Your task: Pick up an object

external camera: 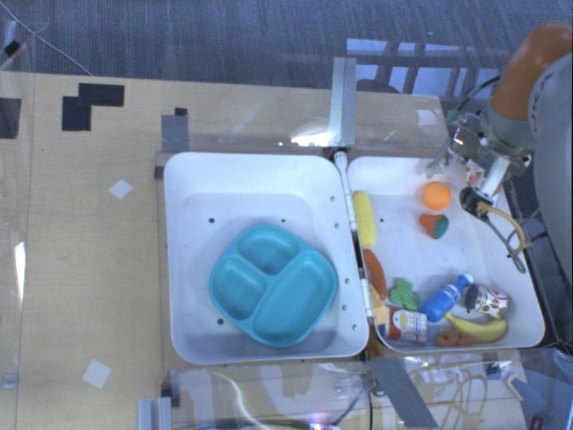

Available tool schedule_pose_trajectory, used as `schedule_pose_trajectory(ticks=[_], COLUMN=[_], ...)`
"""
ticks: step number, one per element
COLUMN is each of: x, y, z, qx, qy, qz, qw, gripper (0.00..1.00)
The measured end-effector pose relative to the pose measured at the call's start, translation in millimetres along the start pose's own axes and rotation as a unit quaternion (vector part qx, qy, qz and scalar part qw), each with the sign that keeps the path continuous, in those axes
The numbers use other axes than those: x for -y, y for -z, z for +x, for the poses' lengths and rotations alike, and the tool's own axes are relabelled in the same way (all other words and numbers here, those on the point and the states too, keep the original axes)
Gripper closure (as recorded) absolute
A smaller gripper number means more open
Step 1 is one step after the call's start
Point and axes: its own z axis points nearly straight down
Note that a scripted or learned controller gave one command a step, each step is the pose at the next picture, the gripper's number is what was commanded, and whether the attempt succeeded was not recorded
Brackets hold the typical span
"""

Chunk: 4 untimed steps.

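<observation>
The right bin [530,285] holds several toy foods. An orange ball [436,195] lies near its back, with a red strawberry [436,226] just in front of it. A yellow corn cob [363,218] lies along the left wall, and a red-orange sausage [376,274] sits below it. At the front are a green piece [402,292], a can [407,326], a blue bottle [444,299], a banana [475,329] and a small carton [488,304]. My gripper [454,154] hangs over the bin's back right corner, up and to the right of the orange ball, with nothing visibly in it.
The left bin [192,240] bears a blue divided plate [272,283]. The grey arm with its orange band [535,61] fills the upper right, and a yellow cable [508,229] loops down over the right bin's right wall. A metal post [344,101] stands behind the bins.
</observation>
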Motion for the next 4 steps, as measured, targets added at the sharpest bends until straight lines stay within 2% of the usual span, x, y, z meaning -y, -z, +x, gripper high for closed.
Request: schedule_pose_trajectory(ticks=[1, 2, 3, 4], x=[75.7, 50.4, 26.0, 44.9], y=[-8.0, -28.6, 28.5, -29.8], z=[-8.9, 34.4, 22.3, 29.3], qx=[0.001, 0.000, 0.000, 0.001], qy=[-0.091, -0.086, -0.243, -0.362], qz=[0.001, 0.001, 0.000, 0.001], qw=[0.9958, 0.9963, 0.9700, 0.9320], gripper=[0.00, 0.00, 0.00, 0.00])
